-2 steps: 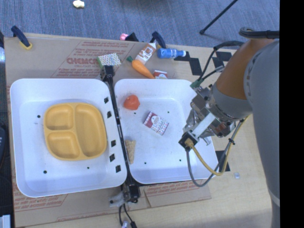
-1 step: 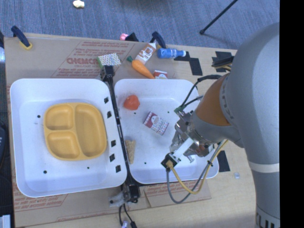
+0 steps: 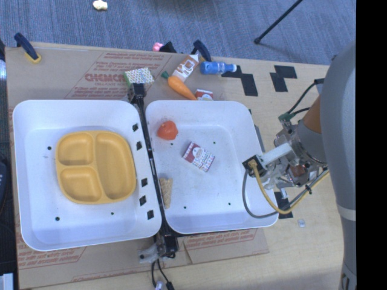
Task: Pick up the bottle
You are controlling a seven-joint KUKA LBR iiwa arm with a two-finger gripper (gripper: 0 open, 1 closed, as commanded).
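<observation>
Hovering at the right rim of the right-hand shallow white plastic bin (image 3: 257,132), my claw (image 3: 289,169) has nothing showing in its grip, and I cannot tell whether it is open or closed. The small blue plastic bottle (image 3: 216,68) I am after lies on its side outside both bins. It rests on the brown cardboard sheet (image 3: 97,71) that covers the counter, just beyond the right bin's far rim.

Just to the bottle's left lie a white bottle-shaped toy with an orange label (image 3: 185,67) and an orange toy carrot (image 3: 180,87), so that cluster is tight. Inside the right bin rest a red rounded toy (image 3: 167,130) and a small red-and-white carton (image 3: 199,156), both apart from the bottle. The left white bin (image 3: 24,162) holds a yellow divided plate (image 3: 95,166).

I judge the reach not yet begun — my claw is well apart from the bottle. A round body lying on its side may also roll if nudged.
</observation>
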